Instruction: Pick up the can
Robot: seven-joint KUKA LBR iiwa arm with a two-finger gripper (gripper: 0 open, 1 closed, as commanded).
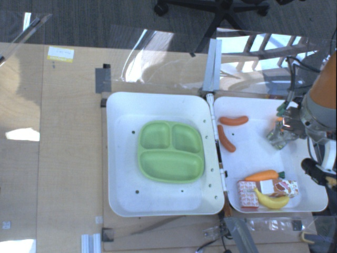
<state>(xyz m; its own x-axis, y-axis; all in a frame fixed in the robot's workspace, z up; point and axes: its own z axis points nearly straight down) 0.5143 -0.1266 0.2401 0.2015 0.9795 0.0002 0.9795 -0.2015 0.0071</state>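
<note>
Where the arm reaches in over the right bin (253, 138), we see its tool (277, 137) low near the bin's far right. No can is plain to us; something orange (279, 119) sits just beside the tool, too blurred to name.

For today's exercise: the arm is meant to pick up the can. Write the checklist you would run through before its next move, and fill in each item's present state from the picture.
1. Can located: cannot tell; no clear can shape among the items in the right bin.
2. Gripper position: ok; low over the right bin's upper right part.
3. Something between the fingers: cannot tell; blurred.
4. Clutter away from the gripper: ok; two sausages, carrot, banana and small carton lie apart from it.
5. Green divided plate out of the way: ok; in the left bin.
</note>
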